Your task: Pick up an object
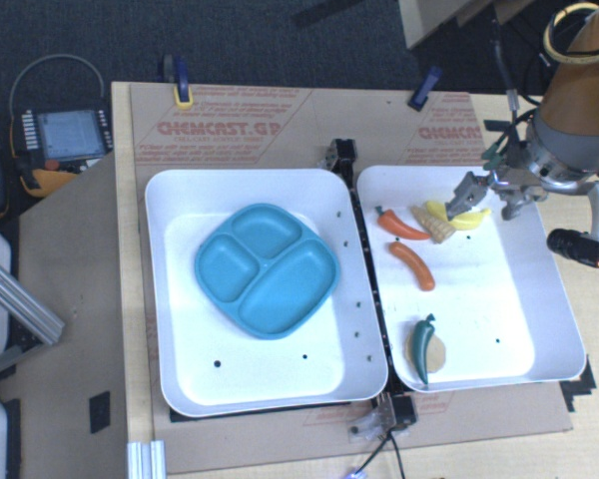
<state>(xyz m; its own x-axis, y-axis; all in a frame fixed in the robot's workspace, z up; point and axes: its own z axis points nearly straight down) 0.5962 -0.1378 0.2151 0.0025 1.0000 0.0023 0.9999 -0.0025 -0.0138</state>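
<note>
Nearest to the camera lies one dark green pepper-shaped toy (420,341) on a small beige round piece (434,355), at the front of the right white bin (539,367). Going from the left: the left white bin (180,367) holds one blue plastic plate with three compartments (268,269). In the right white bin I count two orange sausage-shaped toys (413,265), one beige corn-like piece (436,230) and one yellow banana-shaped toy (457,217). The two-finger gripper (463,200) hangs just above the yellow toy; if its fingers are open or closed, I cannot tell. I judge the step is the approach. Next it should go down and close around the yellow toy.
</note>
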